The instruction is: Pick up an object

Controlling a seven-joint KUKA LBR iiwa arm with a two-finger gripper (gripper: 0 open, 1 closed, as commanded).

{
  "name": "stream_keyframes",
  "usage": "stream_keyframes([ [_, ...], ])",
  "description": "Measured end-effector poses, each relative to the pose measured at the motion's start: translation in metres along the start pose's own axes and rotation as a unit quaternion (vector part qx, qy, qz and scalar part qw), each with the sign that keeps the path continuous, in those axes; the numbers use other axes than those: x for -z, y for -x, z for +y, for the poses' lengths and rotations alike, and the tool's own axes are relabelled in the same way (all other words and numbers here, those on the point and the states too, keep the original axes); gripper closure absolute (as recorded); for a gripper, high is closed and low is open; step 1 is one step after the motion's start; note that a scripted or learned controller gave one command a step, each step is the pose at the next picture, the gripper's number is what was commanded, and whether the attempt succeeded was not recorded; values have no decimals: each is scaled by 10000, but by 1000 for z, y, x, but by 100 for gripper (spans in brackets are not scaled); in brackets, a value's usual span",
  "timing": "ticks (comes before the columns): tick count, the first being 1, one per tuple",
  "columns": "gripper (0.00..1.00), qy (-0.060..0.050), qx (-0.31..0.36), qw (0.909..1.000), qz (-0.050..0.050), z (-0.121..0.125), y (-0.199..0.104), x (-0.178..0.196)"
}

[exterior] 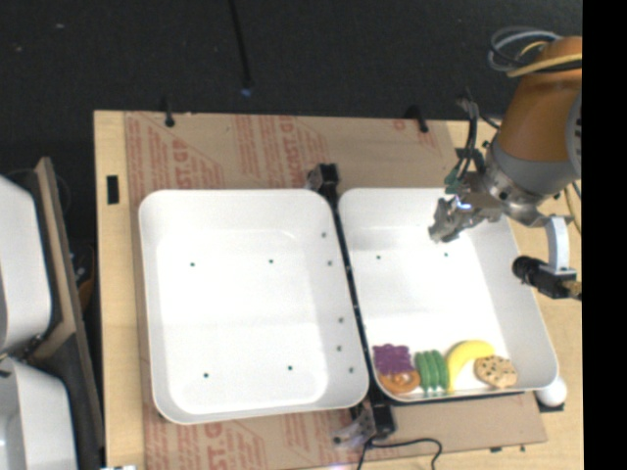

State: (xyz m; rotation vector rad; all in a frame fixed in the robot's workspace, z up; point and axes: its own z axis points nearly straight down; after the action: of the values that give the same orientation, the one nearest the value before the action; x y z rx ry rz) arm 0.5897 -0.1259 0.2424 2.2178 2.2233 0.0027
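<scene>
My gripper (446, 221) hangs over the far part of the right bin (509, 292); how wide it stands I cannot tell. The toy foods (441, 368) lie well nearer the camera, so I should travel there, then descend squarely over one.

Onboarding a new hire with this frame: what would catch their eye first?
Probably the cluster of small colourful toy foods along the near edge of the right white bin: a purple grape bunch, a green ridged vegetable, a yellow banana and a chocolate-chip cookie. Next, the grey arm with its orange band at upper right, its end effector over that bin's far end, away from the toys.
</scene>
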Motion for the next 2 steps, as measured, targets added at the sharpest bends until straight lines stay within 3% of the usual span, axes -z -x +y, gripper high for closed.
stream_keyframes([
  [2, 100, -9, 3, 10000, 2, -48, -89, -5],
])
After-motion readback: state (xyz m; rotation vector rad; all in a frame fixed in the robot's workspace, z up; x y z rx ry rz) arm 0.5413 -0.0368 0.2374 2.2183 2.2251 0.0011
